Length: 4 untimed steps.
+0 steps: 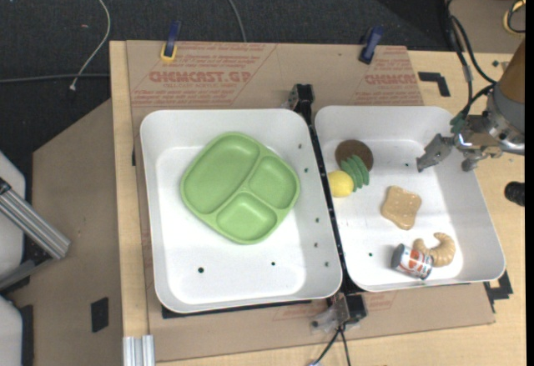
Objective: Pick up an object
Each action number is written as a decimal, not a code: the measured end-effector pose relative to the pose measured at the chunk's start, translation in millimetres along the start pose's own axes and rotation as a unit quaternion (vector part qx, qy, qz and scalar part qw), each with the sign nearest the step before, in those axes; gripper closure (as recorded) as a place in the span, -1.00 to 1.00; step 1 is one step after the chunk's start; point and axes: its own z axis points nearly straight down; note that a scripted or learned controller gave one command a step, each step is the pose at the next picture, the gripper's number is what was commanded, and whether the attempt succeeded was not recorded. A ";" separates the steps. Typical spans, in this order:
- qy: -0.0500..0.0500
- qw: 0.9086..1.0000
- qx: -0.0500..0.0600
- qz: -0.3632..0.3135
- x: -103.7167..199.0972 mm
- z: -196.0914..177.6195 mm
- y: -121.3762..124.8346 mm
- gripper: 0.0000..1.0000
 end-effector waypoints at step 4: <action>-0.002 1.000 -0.005 -0.001 2.3 34.9 1.2 1.00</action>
